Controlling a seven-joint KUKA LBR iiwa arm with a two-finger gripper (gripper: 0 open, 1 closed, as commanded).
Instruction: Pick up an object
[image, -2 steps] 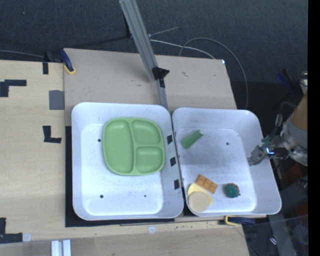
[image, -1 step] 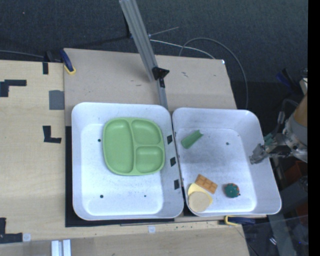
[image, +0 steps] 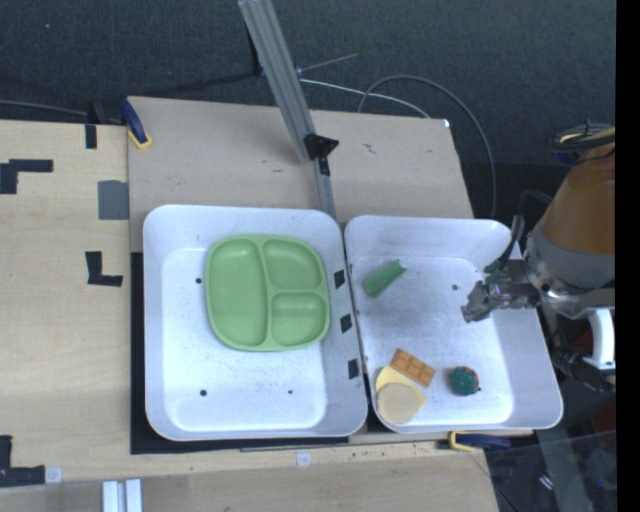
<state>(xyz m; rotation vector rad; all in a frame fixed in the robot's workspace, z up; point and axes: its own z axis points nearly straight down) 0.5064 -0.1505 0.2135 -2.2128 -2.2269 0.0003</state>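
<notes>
Camera view: nothing picked up yet. The gripper (image: 478, 305) sits over the right bin's (image: 528, 372) right side, carrying nothing that I can see. The waffle (image: 412, 367), the round toy (image: 462, 380) and the green piece (image: 382, 277) all lie loose there.

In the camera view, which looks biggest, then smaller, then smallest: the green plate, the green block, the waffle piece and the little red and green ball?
1. Green plate, by far the biggest.
2. Green block.
3. Waffle piece, close to the block in size, so that order is unsure.
4. Red and green ball, smallest.
</notes>
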